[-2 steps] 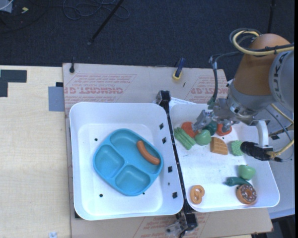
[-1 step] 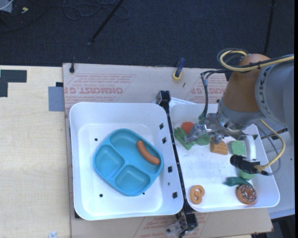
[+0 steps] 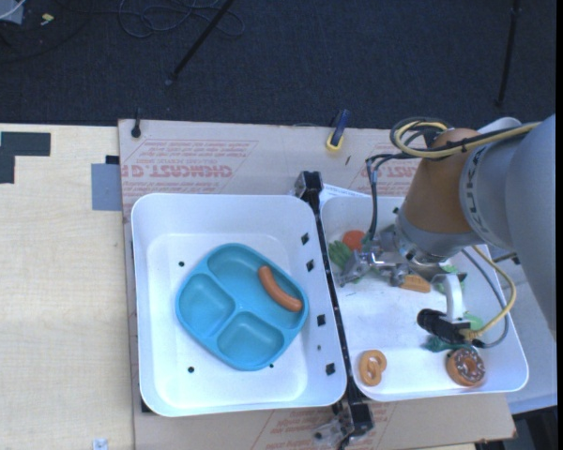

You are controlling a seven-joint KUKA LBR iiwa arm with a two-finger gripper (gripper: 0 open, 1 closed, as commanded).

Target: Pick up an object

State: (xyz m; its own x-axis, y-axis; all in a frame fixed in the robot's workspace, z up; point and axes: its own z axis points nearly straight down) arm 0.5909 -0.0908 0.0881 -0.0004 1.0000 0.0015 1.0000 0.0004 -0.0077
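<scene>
My gripper is down at the left side of the right bin, beside a green toy and a red-orange toy. A small orange piece lies just to the right of the wrist. Toward the bin's front sit an orange pretzel-like ring and a chocolate donut. A bit of green shows near the donut. The arm's grey and orange wrist covers the back of this bin.
The left bin holds a blue divided plate with a sausage in its far right compartment. A black divider separates the bins. A blue and yellow clamp sits at the bench's back edge.
</scene>
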